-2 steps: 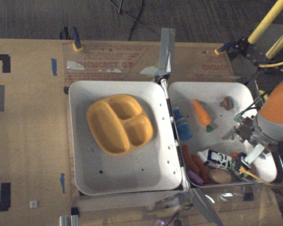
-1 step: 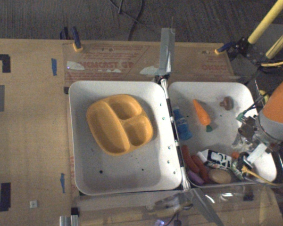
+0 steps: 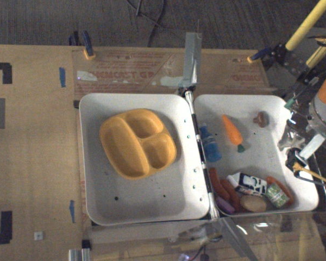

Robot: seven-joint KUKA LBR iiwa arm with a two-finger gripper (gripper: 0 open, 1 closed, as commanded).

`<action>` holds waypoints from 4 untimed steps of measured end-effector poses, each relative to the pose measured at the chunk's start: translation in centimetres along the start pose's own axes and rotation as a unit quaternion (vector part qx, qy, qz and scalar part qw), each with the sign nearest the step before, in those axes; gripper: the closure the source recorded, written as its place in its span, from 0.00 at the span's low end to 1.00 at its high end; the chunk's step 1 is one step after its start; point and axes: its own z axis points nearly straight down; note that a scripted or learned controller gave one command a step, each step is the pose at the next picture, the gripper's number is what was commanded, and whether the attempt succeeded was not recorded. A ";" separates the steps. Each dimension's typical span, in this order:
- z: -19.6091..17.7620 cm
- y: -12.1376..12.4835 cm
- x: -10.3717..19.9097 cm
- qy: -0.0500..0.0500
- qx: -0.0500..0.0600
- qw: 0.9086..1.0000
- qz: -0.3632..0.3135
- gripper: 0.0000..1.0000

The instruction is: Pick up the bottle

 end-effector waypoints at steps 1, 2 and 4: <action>-5.3 -2.8 -4.3 0.000 0.000 1.000 0.027 1.00; -10.4 -1.6 -5.8 0.000 -0.001 0.994 -0.109 1.00; -11.8 -1.3 -6.2 0.000 0.000 0.948 -0.319 1.00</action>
